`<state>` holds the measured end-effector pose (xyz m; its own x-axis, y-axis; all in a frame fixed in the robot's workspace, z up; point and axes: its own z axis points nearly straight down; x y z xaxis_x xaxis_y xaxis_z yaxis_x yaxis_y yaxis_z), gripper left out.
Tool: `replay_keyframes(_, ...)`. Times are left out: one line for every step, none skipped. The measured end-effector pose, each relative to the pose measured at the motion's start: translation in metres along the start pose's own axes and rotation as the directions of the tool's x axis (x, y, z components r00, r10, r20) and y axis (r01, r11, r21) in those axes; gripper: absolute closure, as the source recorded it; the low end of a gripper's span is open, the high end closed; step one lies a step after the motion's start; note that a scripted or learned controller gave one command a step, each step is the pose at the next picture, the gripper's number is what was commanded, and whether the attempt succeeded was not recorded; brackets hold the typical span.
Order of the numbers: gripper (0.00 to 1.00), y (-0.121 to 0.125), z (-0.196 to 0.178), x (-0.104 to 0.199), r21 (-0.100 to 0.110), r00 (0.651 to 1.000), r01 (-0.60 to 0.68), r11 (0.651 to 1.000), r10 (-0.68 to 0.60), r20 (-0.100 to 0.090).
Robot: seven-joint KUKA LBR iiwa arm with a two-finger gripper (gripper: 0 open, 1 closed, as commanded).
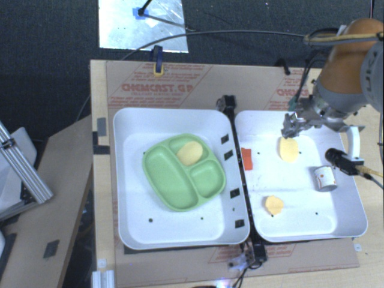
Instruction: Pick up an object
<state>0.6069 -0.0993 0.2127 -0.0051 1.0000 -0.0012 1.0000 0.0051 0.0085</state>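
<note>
The claw [292,128] hangs just above the pale yellow piece [289,149] in the right bin [342,221], whether open or closed I cannot tell, and nothing is lifted yet, so the pickup remains undone.

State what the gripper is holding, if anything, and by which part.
Cannot be told. The gripper sits right above the top edge of the pale yellow piece in the right bin, but no grasp is visible.
</note>
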Motion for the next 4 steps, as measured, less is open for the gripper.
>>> replay_keyframes(1.00, 0.001, -0.011, 0.000, 0.005, 1.000, 0.000, 1.000, 0.000, -0.001)
replay_keyframes(1.00, -0.015, -0.001, 0.051, 0.009, 1.000, 0.004, 1.000, -0.004, -0.003)
replay_keyframes(1.00, -0.023, 0.002, 0.097, 0.009, 1.000, 0.004, 1.000, -0.004, -0.003)
replay_keyframes(1.00, -0.031, -0.001, 0.155, 0.008, 1.000, 0.006, 1.000, -0.006, -0.004)
